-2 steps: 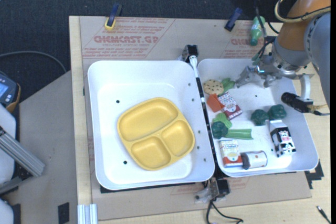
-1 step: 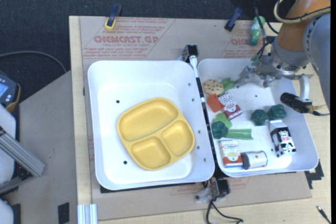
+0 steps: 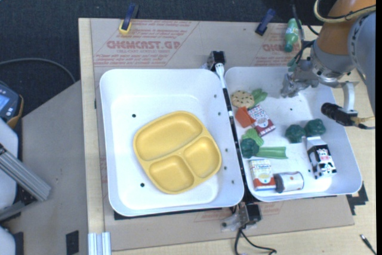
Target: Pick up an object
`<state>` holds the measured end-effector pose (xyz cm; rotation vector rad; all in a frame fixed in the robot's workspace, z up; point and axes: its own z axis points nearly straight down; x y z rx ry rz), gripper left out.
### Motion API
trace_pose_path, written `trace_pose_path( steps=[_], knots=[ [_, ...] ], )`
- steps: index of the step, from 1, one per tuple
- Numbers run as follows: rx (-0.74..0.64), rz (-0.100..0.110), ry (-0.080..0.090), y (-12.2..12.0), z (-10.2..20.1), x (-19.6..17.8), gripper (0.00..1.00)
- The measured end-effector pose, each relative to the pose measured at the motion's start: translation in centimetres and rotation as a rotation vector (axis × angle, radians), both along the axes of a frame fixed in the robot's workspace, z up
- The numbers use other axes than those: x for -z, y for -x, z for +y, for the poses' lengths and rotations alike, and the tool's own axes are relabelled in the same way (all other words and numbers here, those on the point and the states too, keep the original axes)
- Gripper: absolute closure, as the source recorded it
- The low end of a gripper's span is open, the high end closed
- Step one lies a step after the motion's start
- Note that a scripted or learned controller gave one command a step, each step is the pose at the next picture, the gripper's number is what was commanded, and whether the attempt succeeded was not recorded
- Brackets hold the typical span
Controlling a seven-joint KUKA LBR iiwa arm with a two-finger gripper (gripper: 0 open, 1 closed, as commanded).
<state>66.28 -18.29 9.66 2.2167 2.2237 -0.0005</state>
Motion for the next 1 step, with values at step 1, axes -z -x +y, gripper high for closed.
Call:
trace_pose_path(
  steps=[1],
  knots=[
    [0.002, -0.009, 0.002, -0.97, -0.49, -6.05, 1.0]
  ],
)
